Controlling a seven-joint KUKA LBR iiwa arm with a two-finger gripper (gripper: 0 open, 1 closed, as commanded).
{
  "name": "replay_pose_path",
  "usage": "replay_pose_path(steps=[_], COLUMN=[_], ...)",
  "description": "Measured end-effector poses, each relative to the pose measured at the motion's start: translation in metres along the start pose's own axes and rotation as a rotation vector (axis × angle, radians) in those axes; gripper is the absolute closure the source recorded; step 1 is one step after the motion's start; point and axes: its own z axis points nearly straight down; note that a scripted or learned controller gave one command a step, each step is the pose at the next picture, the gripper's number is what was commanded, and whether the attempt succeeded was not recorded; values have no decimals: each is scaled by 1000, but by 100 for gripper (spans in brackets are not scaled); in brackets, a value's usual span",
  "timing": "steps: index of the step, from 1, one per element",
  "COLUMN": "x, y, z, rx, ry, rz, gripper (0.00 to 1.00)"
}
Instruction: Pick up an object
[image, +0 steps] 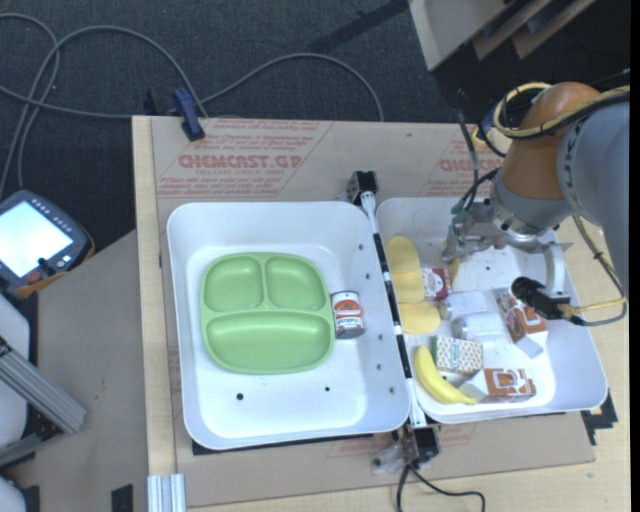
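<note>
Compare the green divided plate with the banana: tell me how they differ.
The green divided plate lies in the left bin; the banana lies in the right bin. The plate is green, broad and flat, with three compartments; the banana is yellow, slim and curved. Only a small can touches the plate; the banana is crowded by packets. Both lie flat.

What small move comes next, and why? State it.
Probably a short straight descent. The gripper hangs over the back of the right white bin, beside the pale yellow oblong pieces and the small red-and-white packet. Nothing visibly sits in it, and the yellow banana lies at the bin's near end.
</note>
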Motion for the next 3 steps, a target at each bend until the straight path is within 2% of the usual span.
replay_pose_path(steps=[1,2,3], x=[-43,-43,0], y=[-55,-56,-36], z=[-77,-76,-55], rx=[12,12,14], ry=[-1,1,2], rz=[2,2,0], gripper=[100,0,0])
